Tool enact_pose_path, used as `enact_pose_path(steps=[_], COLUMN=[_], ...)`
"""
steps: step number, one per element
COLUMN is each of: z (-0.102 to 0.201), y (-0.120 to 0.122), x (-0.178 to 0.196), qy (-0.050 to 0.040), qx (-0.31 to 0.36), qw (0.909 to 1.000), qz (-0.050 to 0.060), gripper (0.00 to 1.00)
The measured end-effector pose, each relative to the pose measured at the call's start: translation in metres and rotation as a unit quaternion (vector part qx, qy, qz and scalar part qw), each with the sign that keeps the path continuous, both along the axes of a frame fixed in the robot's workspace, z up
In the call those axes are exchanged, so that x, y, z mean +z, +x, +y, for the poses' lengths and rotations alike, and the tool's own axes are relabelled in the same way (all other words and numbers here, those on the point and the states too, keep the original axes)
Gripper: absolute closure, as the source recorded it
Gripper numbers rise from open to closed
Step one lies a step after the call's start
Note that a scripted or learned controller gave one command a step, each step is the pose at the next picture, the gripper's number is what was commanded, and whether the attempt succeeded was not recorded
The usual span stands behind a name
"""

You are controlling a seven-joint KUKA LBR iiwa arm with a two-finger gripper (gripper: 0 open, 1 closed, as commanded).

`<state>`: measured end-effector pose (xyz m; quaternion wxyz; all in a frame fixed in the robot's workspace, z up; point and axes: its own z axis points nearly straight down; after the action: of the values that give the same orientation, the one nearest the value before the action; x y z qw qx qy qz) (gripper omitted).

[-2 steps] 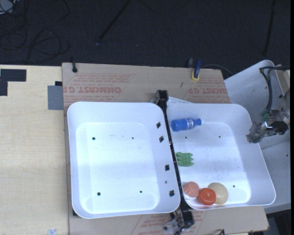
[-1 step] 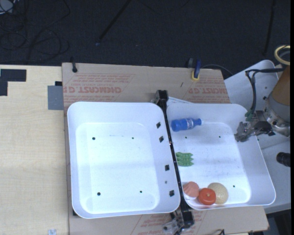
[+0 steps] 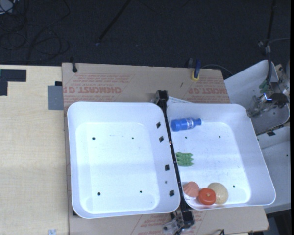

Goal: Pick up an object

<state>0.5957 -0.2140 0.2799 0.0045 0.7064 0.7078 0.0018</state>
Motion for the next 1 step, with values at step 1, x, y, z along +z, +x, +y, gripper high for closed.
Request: enact_pose_path(steps=[1], z=[-0.0002], y=[0.0094], x=[0.0805], qy=[0.0001], qx=[0.000], qw=[1.0000], qz=[0.000], gripper=[1.00])
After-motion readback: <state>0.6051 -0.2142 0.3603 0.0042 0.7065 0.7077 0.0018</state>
